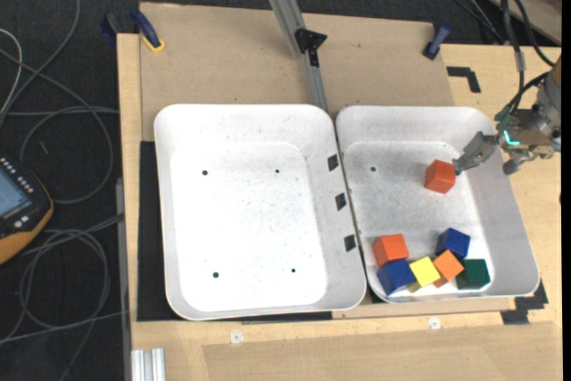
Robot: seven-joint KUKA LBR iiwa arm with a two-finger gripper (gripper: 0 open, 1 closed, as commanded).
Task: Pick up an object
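I see the gripper [492, 154] at the frame's right edge, fingers spread open, one fingertip just beside the orange block [439, 177] in the right bin [510, 208].

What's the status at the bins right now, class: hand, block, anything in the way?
Hand at right bin's upper right, finger beside the lone orange block. Grip unconfirmed. Other blocks clustered at near edge, clear of it.

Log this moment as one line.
gripper: beside orange block, right bin | grasp: unclear | other blocks: near corner
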